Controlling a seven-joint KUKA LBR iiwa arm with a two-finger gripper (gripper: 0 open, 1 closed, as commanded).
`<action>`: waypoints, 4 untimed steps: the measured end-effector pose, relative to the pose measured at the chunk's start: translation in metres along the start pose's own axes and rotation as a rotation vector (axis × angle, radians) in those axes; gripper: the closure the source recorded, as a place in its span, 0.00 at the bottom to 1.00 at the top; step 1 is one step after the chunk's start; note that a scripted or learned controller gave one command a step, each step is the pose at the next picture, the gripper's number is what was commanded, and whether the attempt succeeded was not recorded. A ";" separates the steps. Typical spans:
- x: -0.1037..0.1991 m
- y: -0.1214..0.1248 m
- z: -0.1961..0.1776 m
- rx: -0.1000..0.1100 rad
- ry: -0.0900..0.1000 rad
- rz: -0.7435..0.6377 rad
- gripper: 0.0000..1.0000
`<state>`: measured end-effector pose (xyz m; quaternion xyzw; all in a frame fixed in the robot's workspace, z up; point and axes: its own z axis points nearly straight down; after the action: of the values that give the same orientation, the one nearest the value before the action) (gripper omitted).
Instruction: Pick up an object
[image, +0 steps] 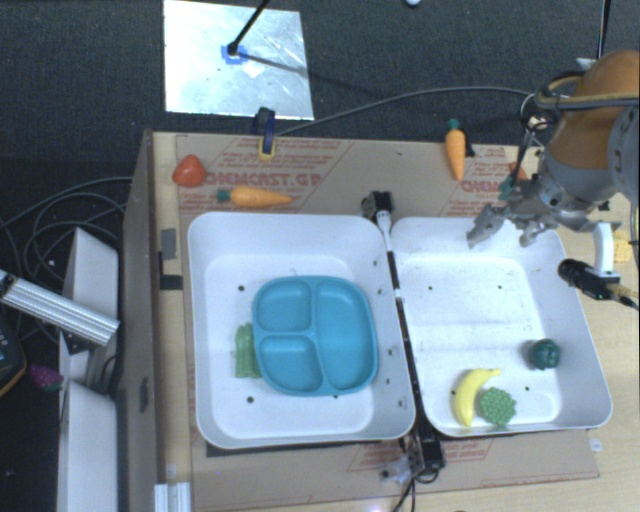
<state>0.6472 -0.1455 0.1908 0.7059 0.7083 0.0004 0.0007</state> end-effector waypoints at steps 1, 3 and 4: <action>-0.042 -0.045 0.037 0.002 -0.001 0.002 0.00; -0.061 -0.127 0.065 0.003 0.001 0.003 0.00; -0.060 -0.099 0.050 -0.002 0.000 0.000 0.00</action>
<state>0.5487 -0.2062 0.1404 0.7060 0.7082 0.0008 0.0015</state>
